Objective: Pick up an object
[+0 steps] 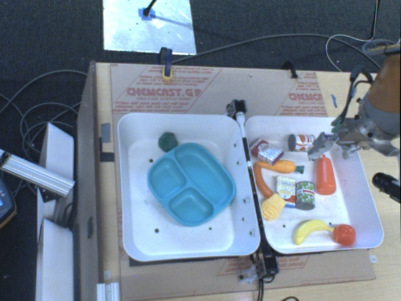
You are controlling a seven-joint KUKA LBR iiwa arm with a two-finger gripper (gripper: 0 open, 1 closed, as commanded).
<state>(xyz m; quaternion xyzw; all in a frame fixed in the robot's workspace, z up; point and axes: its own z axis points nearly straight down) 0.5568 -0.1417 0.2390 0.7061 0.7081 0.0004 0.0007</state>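
- Fingers (324, 144) hang just above the red bottle (325, 175); you cannot tell their spread.
- Red bottle lies in the right bin (369, 221), beside the carrot (280, 165).
- Judge it light, stiff and slick; take it across its middle.
- "CHEMCAST GP" reads on the counter (188, 89) sheet behind the bins.

Blue tray (191, 184), dark green ball (168, 142) at its 11 o'clock; yellow banana (311, 230); orange-red bottle (325, 175); white bins (141, 240).

A shiny metal sheet (149, 16) lies past the bench's far edge. Black cables (31, 115) curl by its left edge.
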